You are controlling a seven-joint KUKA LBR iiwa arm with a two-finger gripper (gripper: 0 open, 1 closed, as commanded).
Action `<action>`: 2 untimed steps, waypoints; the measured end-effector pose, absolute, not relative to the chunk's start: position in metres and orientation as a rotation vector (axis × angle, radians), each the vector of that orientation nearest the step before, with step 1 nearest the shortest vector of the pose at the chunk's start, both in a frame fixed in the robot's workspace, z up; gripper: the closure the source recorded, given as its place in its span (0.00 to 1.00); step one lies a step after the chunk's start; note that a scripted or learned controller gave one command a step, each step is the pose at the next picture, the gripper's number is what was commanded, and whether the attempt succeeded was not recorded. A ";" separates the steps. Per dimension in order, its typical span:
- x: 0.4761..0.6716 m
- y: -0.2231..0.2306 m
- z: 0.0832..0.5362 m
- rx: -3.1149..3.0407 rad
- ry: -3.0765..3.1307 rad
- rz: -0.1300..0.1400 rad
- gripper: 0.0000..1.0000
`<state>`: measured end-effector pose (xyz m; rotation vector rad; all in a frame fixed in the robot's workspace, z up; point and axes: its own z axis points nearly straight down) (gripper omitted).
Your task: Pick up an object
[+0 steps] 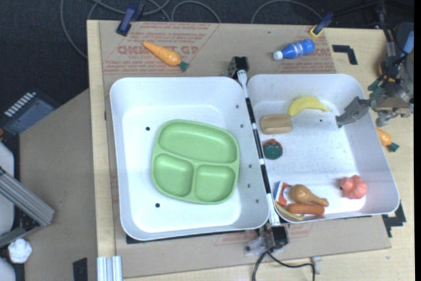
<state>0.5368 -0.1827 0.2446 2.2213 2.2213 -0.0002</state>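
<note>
Meanwhile, the reach was only beginning. The left bin [131, 141] held a green divided plate [195, 161]; the right bin [368, 161] held a banana [308, 104] at 12 o'clock, toy food below. The hand [352, 112], grip state unclear, hovered at 3 o'clock, needing to descend.

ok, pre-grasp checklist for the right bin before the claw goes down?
1. Claw over right bin: ok, at its upper right edge.
2. Claw carrying anything: cannot tell.
3. Nearest target, banana, unobstructed: ok, lies left of the claw.
4. Bread roll and green ball apart from banana: ok.
5. Pink toy free-standing: ok.
6. Drumstick and sausage separated: not ok, piled together at the bin's lower edge.
</note>
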 end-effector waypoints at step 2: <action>0.648 -0.130 0.085 2.219 2.222 0.001 0.00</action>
